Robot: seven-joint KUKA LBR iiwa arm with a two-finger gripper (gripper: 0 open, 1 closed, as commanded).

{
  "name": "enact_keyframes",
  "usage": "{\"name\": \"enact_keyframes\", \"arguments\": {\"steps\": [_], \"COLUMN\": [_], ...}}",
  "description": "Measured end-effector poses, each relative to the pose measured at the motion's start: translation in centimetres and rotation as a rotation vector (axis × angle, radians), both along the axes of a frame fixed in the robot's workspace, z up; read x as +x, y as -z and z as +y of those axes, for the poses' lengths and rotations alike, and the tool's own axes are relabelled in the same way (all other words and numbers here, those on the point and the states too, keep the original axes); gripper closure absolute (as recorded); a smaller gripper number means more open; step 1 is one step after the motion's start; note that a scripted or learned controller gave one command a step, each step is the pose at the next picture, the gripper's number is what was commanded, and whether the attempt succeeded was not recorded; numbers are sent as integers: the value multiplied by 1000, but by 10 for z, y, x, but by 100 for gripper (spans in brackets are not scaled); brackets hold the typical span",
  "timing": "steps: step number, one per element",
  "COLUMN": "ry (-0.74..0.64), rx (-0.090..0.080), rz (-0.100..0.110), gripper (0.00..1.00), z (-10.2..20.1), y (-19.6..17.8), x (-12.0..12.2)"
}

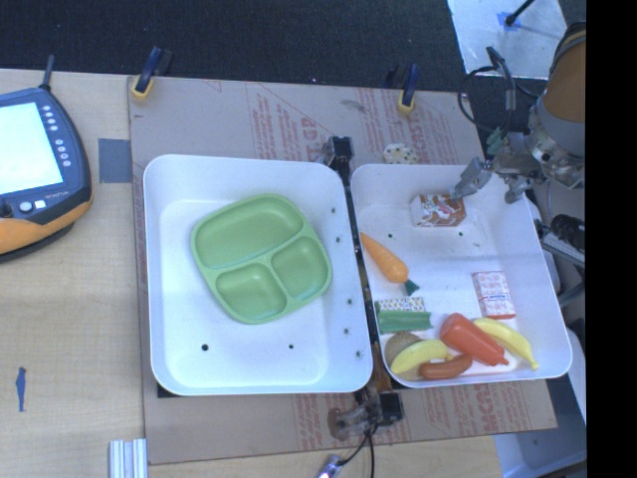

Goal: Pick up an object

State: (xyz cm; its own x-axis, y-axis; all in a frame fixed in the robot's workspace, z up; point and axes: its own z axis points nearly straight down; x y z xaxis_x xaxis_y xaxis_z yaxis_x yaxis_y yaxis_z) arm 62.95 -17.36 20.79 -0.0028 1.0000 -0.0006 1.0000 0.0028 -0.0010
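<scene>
You have two white bins side by side: the left bin point(169, 357) holds a green divided plate point(261, 257), and the right bin point(537, 257) holds the toys, so nothing is lifted yet and the whole pick is left. Your gripper point(476, 179) hangs over the right bin's far edge, just beside a small wrapped packet point(439, 210), the likeliest target; whether it is clenched or released I cannot tell. Well apart lie a carrot point(385, 258), a small carton point(494, 294) and a near-side heap of bananas point(418, 357) and a red pepper point(473, 339), none in your way.
</scene>
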Motion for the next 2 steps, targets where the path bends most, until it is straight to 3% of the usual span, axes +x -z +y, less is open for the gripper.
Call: {"name": "enact_keyframes", "arguments": {"steps": [1, 2], "ry": [-4, -2], "rx": [0, -1], "rz": [5, -9], "gripper": [0, 0], "z": [6, -4], "y": [65, 98], "x": [18, 29]}}
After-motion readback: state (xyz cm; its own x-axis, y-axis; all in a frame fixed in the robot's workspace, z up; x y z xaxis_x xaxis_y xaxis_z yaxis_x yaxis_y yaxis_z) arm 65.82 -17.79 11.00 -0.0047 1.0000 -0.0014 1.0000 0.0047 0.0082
